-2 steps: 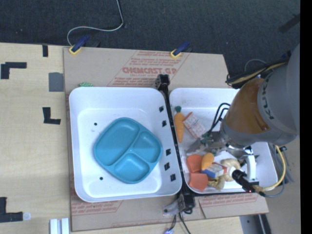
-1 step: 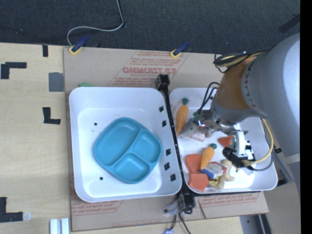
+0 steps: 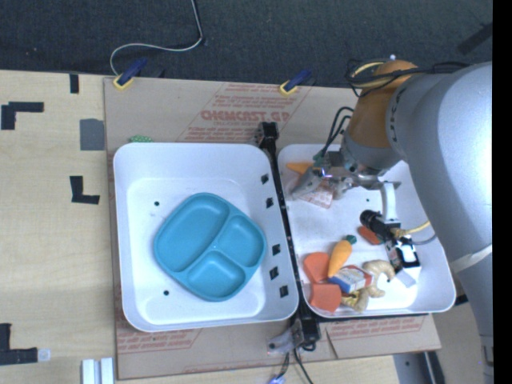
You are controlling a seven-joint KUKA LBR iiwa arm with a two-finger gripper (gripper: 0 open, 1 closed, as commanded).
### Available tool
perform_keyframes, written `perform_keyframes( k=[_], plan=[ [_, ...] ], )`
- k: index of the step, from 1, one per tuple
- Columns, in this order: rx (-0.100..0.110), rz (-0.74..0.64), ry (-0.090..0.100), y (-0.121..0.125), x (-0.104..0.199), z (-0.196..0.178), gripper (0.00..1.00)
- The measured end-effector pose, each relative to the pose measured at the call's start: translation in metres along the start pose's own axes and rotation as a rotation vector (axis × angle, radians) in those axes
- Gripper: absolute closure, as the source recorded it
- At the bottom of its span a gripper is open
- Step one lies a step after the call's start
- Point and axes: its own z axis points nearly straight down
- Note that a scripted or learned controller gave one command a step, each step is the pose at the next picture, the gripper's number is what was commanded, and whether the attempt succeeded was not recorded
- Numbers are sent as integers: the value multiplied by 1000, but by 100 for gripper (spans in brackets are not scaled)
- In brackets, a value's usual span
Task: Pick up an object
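Gripper [image 3: 314,184]: low inside the right bin [image 3: 432,290], up-view and a little left of the carrot [image 3: 340,254]. Wrist hardware covers the tip from above, so I cannot tell whether it is spread, pressed together or pinching anything.

Nearest thing: a pale packet [image 3: 324,198], pinkish-white, just beside the gripper tip on the side that faces the carrot. It looks to be touching or partly under the tip, but I cannot tell which. It lies between gripper and carrot, much closer to the gripper. The long axis seems to run across the view, dipping slightly toward the carrot at its right end. It is too blurred to tell one end from the other.

Second candidate: a small orange piece [image 3: 297,167], on the gripper's other side, further from the carrot than the packet.

Carrot: long axis steep in view, green end up toward the gripper, well apart from it.

Judgement: the packet is the likely target, and the coming move turns on the short offset from tip to packet on the carrot side. Nothing is visibly gripped.

Blue plate [image 3: 210,246]: in the left bin [image 3: 136,182], well left of the carrot, not involved.
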Motion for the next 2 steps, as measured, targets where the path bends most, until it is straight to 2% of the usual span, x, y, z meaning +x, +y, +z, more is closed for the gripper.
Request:
perform_keyframes(
  k=[1,2],
  plan=[
    [2,-1,-1,0,0,-9,100],
    [2,-1,-2,-1,0,-9,0]
  ],
)
